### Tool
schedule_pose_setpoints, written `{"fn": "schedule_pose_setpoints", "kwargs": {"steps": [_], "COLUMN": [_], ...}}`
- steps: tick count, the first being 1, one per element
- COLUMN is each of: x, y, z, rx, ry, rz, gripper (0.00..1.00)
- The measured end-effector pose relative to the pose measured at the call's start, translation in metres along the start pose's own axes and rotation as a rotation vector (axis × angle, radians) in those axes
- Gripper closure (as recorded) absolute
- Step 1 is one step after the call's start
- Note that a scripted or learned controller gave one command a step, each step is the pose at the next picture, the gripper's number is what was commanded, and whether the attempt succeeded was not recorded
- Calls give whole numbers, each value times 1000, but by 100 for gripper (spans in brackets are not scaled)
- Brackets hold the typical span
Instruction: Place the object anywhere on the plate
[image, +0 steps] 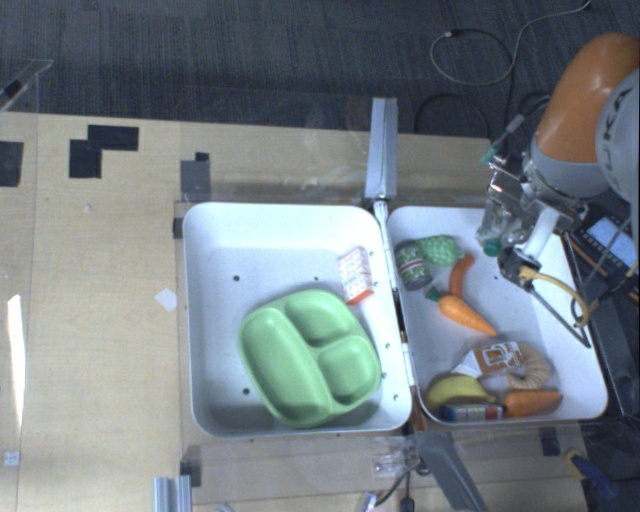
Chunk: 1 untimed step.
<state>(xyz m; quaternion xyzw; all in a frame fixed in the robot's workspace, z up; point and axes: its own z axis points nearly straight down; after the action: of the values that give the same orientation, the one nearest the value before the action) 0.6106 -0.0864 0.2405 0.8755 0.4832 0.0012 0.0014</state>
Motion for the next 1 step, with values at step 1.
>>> {"fn": "schedule_pose_setpoints", "kwargs": {"steps": [1], "x": [55], "y": [-62], "z": [56], "rx": [3], "ry": [1], "rz": [-67], "gripper": [100]}}
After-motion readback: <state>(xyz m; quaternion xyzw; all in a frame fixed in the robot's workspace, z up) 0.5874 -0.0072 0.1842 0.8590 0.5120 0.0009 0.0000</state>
